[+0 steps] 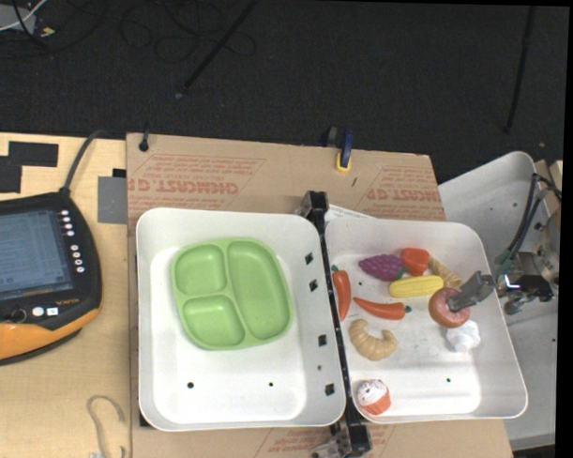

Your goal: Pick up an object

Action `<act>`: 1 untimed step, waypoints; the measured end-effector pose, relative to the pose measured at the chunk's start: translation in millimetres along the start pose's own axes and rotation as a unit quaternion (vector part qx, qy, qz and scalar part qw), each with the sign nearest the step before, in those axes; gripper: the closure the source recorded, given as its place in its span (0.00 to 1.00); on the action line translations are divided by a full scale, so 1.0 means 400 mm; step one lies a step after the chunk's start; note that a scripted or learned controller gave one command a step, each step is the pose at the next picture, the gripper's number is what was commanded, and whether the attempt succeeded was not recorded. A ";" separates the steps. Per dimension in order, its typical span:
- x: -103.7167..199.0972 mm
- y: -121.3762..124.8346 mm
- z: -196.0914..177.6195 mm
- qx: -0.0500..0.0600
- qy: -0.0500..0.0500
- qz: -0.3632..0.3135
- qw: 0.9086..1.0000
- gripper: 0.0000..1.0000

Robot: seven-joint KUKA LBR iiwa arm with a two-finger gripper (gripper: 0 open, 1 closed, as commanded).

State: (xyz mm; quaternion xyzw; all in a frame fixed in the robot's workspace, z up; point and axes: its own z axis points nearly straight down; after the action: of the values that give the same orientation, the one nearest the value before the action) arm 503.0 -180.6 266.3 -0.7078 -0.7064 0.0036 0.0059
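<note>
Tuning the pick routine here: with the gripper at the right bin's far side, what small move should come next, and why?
Probably a short descent onto the donut. The gripper sits at its upper right edge in the right bin, and nothing shows between its fingers.

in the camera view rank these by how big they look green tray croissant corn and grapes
1. Green tray, by far the largest.
2. Croissant and corn look about alike; not ranked.
3. Grapes, smallest.

Premises present as a robotics lab: a teach pendant (27, 275) on a wooden bench (37, 393), two white bins (159, 397) on clamped cardboard (270, 176), loose cables (106, 20) over dark floor behind.
</note>
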 end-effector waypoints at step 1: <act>-0.001 0.005 -0.015 -0.005 -0.001 -0.001 1.000 0.00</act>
State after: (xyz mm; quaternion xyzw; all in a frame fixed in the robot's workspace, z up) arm 504.9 -180.8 272.2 -0.7071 -0.7071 0.0006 0.0014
